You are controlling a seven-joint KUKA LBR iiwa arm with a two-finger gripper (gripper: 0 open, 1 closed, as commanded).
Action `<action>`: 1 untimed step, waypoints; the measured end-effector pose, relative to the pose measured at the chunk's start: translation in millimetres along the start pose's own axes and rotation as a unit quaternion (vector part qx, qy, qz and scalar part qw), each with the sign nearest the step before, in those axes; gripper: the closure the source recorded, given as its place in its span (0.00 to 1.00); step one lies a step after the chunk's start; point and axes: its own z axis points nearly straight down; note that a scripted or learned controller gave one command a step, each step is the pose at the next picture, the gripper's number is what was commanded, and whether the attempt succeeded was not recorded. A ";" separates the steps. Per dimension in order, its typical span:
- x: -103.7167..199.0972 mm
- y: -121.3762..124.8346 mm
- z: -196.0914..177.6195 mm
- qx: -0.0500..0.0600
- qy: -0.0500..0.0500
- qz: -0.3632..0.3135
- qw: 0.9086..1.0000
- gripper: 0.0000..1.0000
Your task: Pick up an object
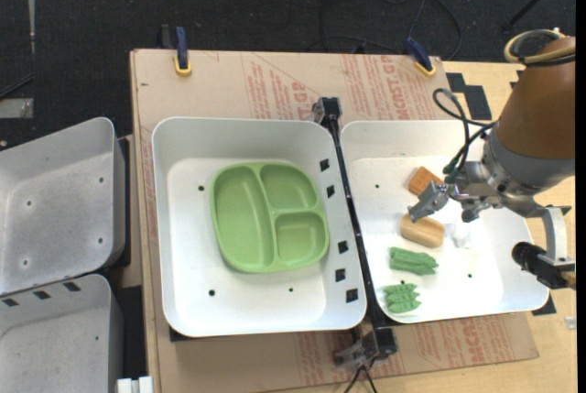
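The pick looked unfinished. The hand hovered low in the right bin, its two fingers spread with nothing between them. Just below its left finger lay a tan bread-like block, resting on the bin floor, not lifted. Its long axis ran roughly across the bin, tilted slightly down to the right. An orange block sat just above the tan block; two green pea pods lay below it. Closing and lifting remained.

A lime-green divided plastic plate sits in a plain white bin; beside it lie an orange block, a tan block, and what look like green pods.
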 end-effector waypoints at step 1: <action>0.1 2.3 -5.1 -0.005 -0.001 -0.001 1.000 0.00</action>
